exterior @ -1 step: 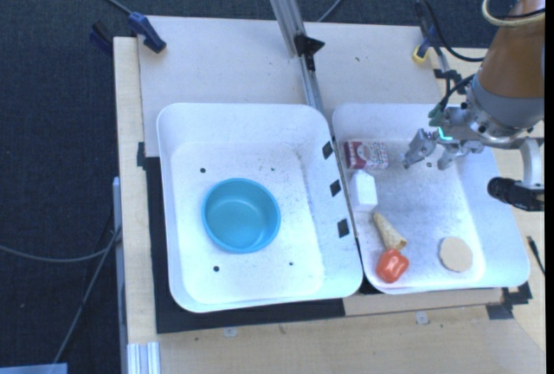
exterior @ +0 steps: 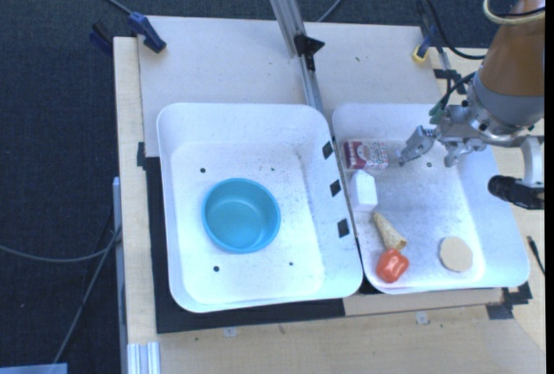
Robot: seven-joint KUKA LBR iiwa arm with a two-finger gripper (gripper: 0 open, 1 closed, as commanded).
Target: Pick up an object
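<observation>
Bench: dark carpet is surrounding a pale wooden bench (exterior: 225, 61) that is carrying two shallow white bins side by side, with cables trailing across the floor.

Left bin: the left bin (exterior: 186, 277) is holding a blue bowl (exterior: 241, 215), sitting upright, well apart from everything else.

Right bin: the right bin (exterior: 502, 264) is holding the pickable clutter: a red-and-white carton (exterior: 365, 155), a small white block (exterior: 364, 190), a tan cone (exterior: 389, 230), a red pepper-like toy (exterior: 392, 265) and a round tan disc (exterior: 455, 254).

My gripper: my gripper (exterior: 426, 145) is hanging over the upper part of the right bin, just beside the carton's right end. My two fingers are standing apart, and I am seeing nothing between them.

Progress: I am judging the pick as not yet done. Every object is lying in a bin, none is lifted, and I am carrying nothing. Closing on something and raising it are what I am counting as left.

Likely target: the carton is the nearest thing to my fingers, so I am treating it as the candidate, though that is a guess.

Carton axis: it is lying on its side near the bin's upper left corner, its long axis running roughly left to right across the view. I am not able to tell which end is its top.

Cone axis: the cone is lying slanted, from upper left to lower right, one end near the white block and the other just beside the red toy.
</observation>
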